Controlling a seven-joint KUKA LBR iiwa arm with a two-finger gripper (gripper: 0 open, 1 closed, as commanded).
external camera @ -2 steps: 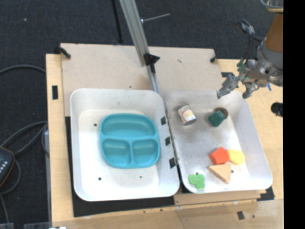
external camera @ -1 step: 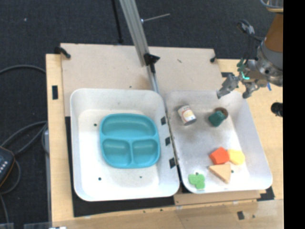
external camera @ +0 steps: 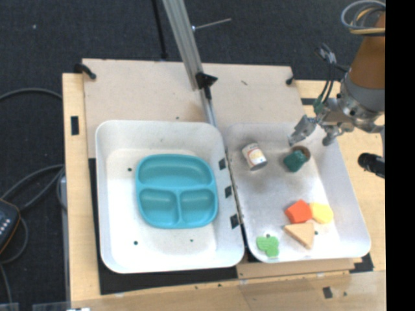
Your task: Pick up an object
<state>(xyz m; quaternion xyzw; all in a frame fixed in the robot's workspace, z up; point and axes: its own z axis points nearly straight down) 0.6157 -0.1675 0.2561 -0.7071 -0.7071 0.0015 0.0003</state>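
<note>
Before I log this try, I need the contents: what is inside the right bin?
In the right bin lie a small can, a dark green cup, an orange block, a yellow block, a tan wedge and a green toy. The gripper covers some rim.

Glossy teal plastic tray

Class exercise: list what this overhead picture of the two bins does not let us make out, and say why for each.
- Gripper, camera view: too small and blurred to read its state.
- Small can: label print too small to read.
- Dark green object: its shape is blurred, so what it is stays unclear.
- Arm: cut off by the right edge.
</note>
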